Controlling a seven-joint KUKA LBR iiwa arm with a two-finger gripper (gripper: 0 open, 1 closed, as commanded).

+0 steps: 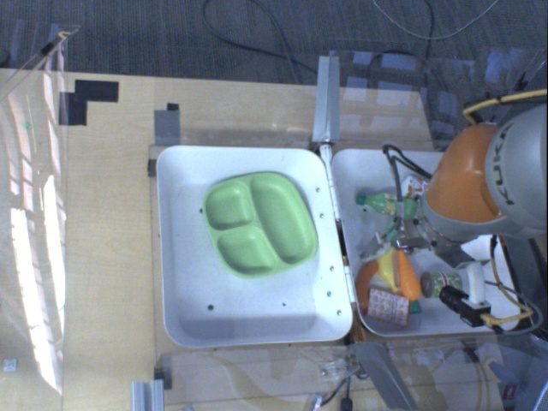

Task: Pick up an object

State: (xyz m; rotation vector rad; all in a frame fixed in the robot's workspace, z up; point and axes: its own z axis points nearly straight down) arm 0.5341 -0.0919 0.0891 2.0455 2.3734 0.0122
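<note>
- Nearest the camera, a small carton with a red-brown label (390, 307) lies at the near edge of the right bin (445, 319); its print is too small to read.
- Just behind it lie an orange carrot-like piece (408, 277), a yellow piece (387, 268) and a bottle (441, 282).
- Gripper (409, 229) sits low over this pile; cannot tell its opening or any hold.
- Green divided plate (260, 223) occupies the left bin (180, 255).

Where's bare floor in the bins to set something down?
Left bin: a white strip borders the green divided plate all round, widest along the near wall and left side. Right bin: crowded, with bottles, the carrot and the arm over it; small bare patch at its far-left corner.
</note>
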